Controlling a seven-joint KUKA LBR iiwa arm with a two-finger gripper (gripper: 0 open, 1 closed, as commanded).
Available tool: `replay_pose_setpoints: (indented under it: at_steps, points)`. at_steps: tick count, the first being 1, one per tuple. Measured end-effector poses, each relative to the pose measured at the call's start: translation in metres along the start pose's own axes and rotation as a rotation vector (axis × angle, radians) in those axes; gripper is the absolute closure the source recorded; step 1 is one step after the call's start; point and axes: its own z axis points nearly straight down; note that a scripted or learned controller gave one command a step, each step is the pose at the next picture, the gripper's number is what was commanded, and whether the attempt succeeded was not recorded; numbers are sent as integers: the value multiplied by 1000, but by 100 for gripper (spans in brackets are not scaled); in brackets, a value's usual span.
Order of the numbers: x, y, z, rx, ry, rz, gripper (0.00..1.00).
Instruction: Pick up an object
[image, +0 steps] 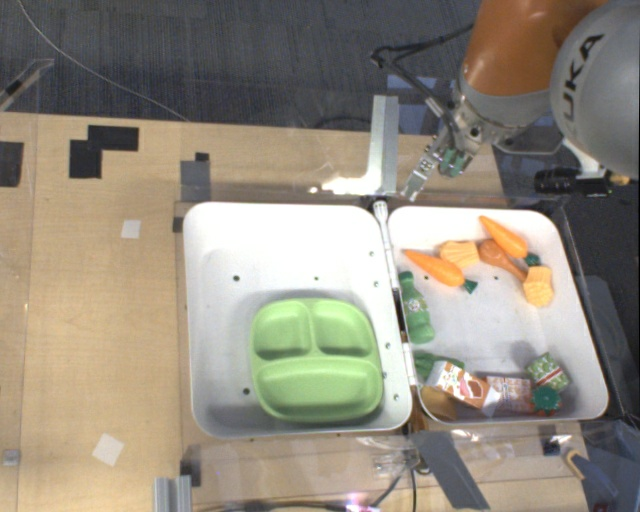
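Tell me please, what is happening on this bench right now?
A grey and orange robot arm reaches in from the right, with its end effector hovering above the back rim of the right bin. It holds nothing. That bin contains toy carrots, a green bottle and small cartons. A green divided tray lies in the left bin.

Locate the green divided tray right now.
The green divided tray lies in the left white bin, toward its near right corner, close to the divider between the two bins and across from the green bottle.
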Motion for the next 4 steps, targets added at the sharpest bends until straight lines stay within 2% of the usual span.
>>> replay_pose_setpoints:
  at_steps: [1,2,3,4]
  points:
    - [35,-18,28,6,11,-110,100]
    - [-10,-19,4,4,6,-77,100]
    - [-4,-15,5,5,9,-109,100]
    - [43,-4,14,2,11,-441,100]
